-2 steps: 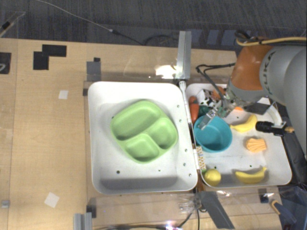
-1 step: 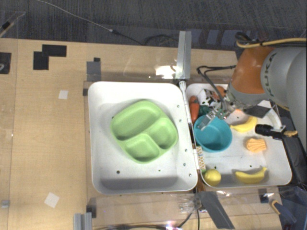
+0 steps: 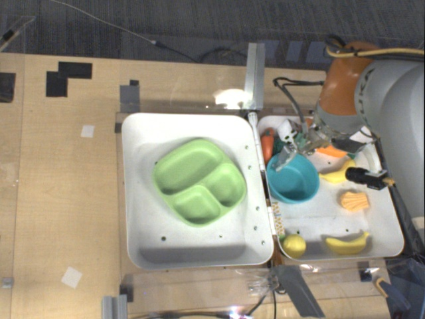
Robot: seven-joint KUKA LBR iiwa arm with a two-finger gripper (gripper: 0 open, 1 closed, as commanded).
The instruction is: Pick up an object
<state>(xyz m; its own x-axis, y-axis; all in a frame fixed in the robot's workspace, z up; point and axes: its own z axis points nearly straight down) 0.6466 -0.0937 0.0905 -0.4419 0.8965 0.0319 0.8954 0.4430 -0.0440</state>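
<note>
1. Tool (image 3: 294, 146), at the end of the grey arm (image 3: 392, 105) with its orange band (image 3: 340, 85), is lowered into the right bin (image 3: 392, 241), at that bin's upper left part. Whether it is spread or closed cannot be told, and nothing can be seen gripped in it.
2. Blue bowl (image 3: 293, 180): upright in the right bin, just below the tool; its upper rim appears to touch the tool's tip.
3. Orange carrot-like item (image 3: 267, 145): against the right bin's left wall, just beside the tool on its left.
4. Yellow banana (image 3: 346, 243) and yellow lemon-like fruit (image 3: 294, 245): along the right bin's near edge, well apart from the tool.
5. Orange ridged piece (image 3: 354, 201): right of the bowl, between it and the bin's right wall.
6. Black-handled item (image 3: 366, 176) with a yellow piece (image 3: 335, 175) beside it: just right of the bowl's upper rim.
7. Green divided plate (image 3: 199, 181): tilted in the left bin (image 3: 143, 198), apart from the tool.
8. Worktop (image 3: 60, 198): pale wood, carrying both bins.
</note>
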